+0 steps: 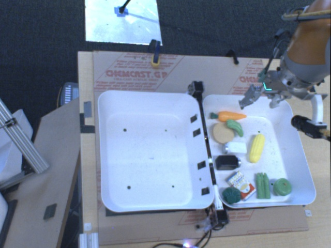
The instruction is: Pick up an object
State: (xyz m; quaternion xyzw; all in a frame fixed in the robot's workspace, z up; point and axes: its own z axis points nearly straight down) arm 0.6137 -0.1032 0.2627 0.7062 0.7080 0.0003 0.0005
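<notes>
Gripper [261,97] hung over the right bin's [299,154] back edge | fingers looked spread, holding nothing | carrot [230,116] lay just below-left, long side pointing left-right

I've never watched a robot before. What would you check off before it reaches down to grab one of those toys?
1. Toys within reach, in the right bin: ok.
2. hand above that bin, near its far edge: ok.
3. Nothing gripped in the hand yet: ok.
4. An easy target standing apart, such as the corn: ok.
5. carrot touching the green pepper, so harder to take alone: not ok.
</notes>
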